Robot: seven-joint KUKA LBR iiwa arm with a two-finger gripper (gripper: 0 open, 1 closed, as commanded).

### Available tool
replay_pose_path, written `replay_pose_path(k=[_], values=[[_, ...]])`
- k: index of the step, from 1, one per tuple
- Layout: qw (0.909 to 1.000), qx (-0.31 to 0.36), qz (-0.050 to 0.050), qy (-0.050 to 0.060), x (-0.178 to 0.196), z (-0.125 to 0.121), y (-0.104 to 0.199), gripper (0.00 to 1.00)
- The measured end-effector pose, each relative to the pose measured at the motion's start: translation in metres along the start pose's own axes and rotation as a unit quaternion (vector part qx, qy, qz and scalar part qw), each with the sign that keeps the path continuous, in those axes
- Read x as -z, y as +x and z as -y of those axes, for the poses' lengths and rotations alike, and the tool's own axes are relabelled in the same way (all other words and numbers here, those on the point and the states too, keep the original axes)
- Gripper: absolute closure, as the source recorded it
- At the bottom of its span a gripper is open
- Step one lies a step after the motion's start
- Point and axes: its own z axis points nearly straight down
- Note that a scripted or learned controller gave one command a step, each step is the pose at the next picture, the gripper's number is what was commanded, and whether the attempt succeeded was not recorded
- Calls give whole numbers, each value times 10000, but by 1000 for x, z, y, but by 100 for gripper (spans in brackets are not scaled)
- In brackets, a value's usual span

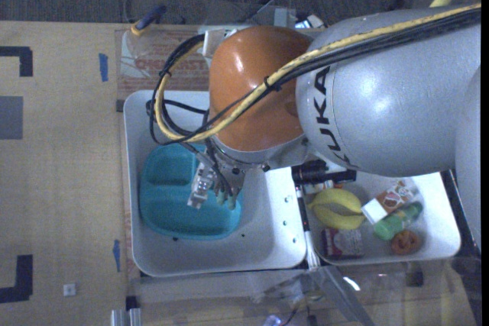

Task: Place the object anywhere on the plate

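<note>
A teal plate (170, 206) with divided sections lies in the left white bin (139, 244). My gripper (214, 193) hangs over the plate's right half, low and close to its surface. The arm's orange band and grey body cover the bin's back right part. From this angle I cannot make out any object at the gripper's tip.
The right bin (452, 234) holds a yellow banana (338, 208), a green bottle (397, 224), a white and red packet (391, 199), a brown ring-shaped item (405, 242) and a red-and-white pack (344, 242). A bin wall runs between the two bins.
</note>
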Motion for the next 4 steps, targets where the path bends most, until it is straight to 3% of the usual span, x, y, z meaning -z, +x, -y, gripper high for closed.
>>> replay_pose_path(k=[1,2,3,4], values=[[9879,1550,-26,13,-43,-2,13,100],[9879,1549,-25,11,-43,-2,13,0],[9881,1539,-6,-13,-32,-3,12,100],[9868,1620,1,4,-4,58,-10,100]])
